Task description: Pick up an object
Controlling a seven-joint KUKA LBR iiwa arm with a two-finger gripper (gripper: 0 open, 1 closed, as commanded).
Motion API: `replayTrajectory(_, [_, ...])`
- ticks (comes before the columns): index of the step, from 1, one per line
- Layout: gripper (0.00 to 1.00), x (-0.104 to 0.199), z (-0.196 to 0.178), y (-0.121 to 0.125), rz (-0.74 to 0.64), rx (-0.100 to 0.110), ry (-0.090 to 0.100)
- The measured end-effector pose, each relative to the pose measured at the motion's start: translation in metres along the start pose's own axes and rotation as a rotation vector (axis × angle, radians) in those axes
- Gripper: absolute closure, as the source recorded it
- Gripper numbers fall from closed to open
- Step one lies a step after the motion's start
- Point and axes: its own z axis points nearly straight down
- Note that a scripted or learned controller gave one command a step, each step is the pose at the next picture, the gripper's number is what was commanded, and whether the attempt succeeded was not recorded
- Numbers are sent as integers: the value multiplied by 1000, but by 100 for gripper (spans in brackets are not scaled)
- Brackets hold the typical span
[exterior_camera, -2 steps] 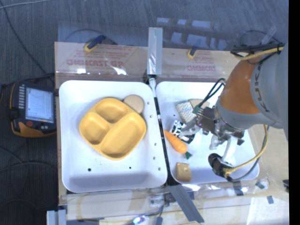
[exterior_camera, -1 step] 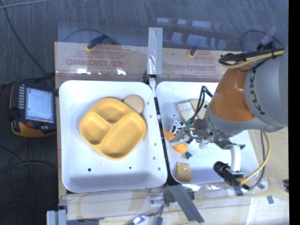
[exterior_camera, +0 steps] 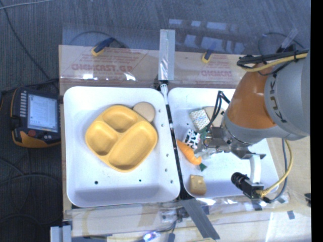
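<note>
In the right bin (exterior_camera: 222, 185) lie an orange carrot-like toy (exterior_camera: 187, 153) with a green tip, a black-and-white patterned piece (exterior_camera: 190, 136), a pale dotted packet (exterior_camera: 200, 118) and a tan block (exterior_camera: 197, 184) near the front wall. My gripper (exterior_camera: 208, 144) hangs low over the middle of that bin, just right of the carrot and the patterned piece, under the orange-banded wrist. Nothing shows between its fingers.
The left bin (exterior_camera: 81, 185) holds a yellow three-compartment plate (exterior_camera: 121, 136) and a beige round object (exterior_camera: 145, 110) behind it. A divider wall (exterior_camera: 170, 135) separates the bins. A teach pendant (exterior_camera: 35, 117) lies left of the bench. A black fitting (exterior_camera: 242, 183) hangs off the arm over the bin's front right.
</note>
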Motion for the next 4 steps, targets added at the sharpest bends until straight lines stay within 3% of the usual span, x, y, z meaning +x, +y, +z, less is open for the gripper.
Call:
replayTrajectory(1, [100,39,7,-2,63,-5,0])
replayTrajectory(2, [100,-41,-50,2,406,-7,-2])
replayTrajectory(3, [0,-41,-50,2,406,-7,-2])
replayTrajectory(4, [0,48,8,-3,247,-3,0])
